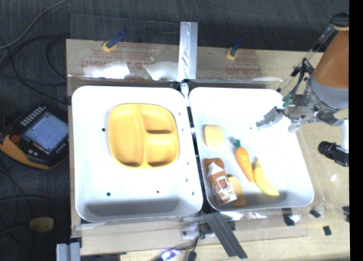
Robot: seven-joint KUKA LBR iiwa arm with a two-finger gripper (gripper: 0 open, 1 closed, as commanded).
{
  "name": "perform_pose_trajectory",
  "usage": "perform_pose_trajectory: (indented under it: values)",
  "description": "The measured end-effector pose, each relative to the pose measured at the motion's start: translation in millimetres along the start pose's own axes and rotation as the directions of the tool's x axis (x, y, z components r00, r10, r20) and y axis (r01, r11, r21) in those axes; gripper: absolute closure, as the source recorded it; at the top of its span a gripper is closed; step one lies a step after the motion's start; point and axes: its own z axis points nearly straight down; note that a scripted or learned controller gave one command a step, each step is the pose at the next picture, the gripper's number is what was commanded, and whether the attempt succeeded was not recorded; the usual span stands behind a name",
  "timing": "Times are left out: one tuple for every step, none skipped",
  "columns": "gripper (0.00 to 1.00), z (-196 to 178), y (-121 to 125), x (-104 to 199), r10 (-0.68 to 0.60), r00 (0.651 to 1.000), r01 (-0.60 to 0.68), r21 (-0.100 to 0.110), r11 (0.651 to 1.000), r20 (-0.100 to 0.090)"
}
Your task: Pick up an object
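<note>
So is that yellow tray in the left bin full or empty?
Empty. The tray lies face up in the left bin, and its compartments show bare yellow.

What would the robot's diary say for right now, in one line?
gripper: above right bin, holding nothing | carrot, banana: lying in bin, touching | yellow tray: left bin

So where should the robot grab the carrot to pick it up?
Probably around the middle of the carrot, coming straight down from above. It lies flat in the right bin, long and thin, with its green top pointing up-left. The fingers should close across its narrow width. The banana sits close against its lower end, so gripping nearer the thicker upper half leaves more room.
</note>
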Motion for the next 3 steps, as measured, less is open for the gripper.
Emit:
perform_pose_trajectory:
  values:
    - [0.0, 119, 17, 47, -0.081, 0.997, 0.081, 0.001, 0.997, 0.0]
    - [0.0, 132, -11, 64, -0.017, 1.0, 0.017, -0.018, 1.0, 0.009]
    - [1.0, 122, -10, 64, -0.016, 1.0, 0.016, -0.018, 1.0, 0.006]
